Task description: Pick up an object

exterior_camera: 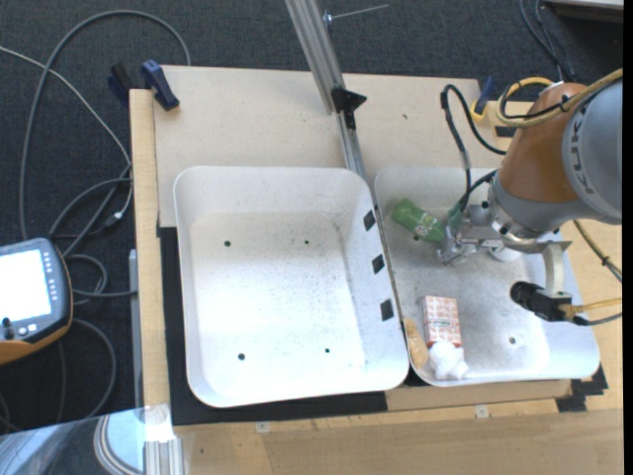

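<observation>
A small green bottle (418,220) lies on its side at the back left of the right bin (514,364). My gripper (456,246) is low in that bin, just right of and in front of the bottle, close to its end. Whether it touches the bottle is unclear. A pink and white carton (441,322) lies flat near the bin's front left, and a crumpled white item (448,363) sits just in front of it. The arm's grey body and orange band (539,161) reach in from the right above the bin.
The left bin (203,295) stands beside the right one, split from it by a slanted wall with black tabs (379,262). A metal rail (316,43) runs in from the back. Cables (465,132) loop behind the right bin.
</observation>
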`<state>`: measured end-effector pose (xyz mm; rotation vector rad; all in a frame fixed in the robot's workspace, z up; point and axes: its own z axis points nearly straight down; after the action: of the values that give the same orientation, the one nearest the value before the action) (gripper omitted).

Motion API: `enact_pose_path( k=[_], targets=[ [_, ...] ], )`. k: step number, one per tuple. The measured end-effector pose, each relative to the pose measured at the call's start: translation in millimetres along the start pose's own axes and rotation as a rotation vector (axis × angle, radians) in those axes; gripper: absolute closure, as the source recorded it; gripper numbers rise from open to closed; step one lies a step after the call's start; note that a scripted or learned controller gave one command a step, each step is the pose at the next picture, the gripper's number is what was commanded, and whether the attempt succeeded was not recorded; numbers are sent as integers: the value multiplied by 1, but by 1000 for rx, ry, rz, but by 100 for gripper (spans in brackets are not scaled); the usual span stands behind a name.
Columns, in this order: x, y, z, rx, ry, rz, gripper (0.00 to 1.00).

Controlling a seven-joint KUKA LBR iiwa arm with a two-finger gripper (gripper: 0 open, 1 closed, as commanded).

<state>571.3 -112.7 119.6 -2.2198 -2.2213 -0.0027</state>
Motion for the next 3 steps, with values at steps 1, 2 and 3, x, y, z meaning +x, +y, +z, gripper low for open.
enact_pose_path(
  k=[1, 2, 3],
  targets=[
    [5, -8, -55, -6, -3, -1, 100],
    [-1, -6, -101, -7, -3, 0, 100],
    [2, -5, -145, -7, -3, -1, 100]
  ],
)
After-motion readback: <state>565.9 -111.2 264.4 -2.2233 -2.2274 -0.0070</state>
